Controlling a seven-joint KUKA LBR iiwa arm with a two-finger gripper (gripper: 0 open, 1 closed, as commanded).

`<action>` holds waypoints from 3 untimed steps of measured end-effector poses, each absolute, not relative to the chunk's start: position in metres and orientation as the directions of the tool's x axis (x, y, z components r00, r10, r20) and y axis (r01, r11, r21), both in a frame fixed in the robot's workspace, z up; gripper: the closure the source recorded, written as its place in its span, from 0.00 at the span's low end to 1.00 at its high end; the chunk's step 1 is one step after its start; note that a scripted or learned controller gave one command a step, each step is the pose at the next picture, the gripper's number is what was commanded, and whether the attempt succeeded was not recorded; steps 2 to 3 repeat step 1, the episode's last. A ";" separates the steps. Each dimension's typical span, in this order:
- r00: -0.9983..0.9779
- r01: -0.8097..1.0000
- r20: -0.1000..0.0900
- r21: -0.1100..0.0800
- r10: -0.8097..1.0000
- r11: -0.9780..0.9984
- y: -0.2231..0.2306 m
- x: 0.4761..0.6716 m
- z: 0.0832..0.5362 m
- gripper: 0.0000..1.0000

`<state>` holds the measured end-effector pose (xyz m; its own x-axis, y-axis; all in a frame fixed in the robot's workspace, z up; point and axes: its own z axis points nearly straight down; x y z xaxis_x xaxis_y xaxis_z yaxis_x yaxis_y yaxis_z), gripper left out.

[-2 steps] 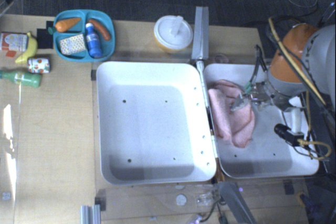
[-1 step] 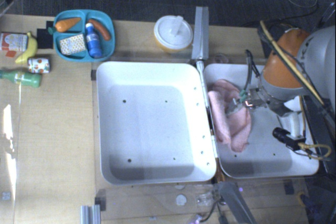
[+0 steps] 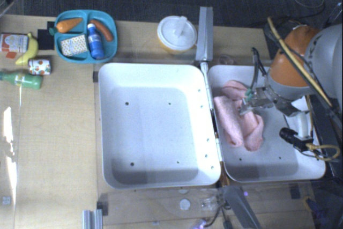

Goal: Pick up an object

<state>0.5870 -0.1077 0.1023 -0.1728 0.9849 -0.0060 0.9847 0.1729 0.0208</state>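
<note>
A crumpled pink cloth (image 3: pixel 236 118) lies in the right bin (image 3: pixel 278 169), against its left wall. My gripper (image 3: pixel 251 104) hangs low over the cloth's right part, its metal fingers pointing left into the folds. The fingers' tips blend with the cloth. The grey arm with its orange band (image 3: pixel 292 64) comes in from the right over the bin's far corner.
The left bin (image 3: pixel 155 169) sits beside the right one. Behind the bins stand a yellow tub with a white lid (image 3: pixel 177 34) and a blue divided tray of toy food (image 3: pixel 86 36). A banana, a can and a green bottle (image 3: pixel 21 80) lie at far left.
</note>
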 end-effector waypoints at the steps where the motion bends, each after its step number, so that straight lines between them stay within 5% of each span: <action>1: -0.358 0.934 -0.003 0.005 0.934 0.358 -0.074 0.633 0.207 1.00; 3: -0.358 0.934 -0.003 0.005 0.934 0.358 -0.074 0.633 0.207 1.00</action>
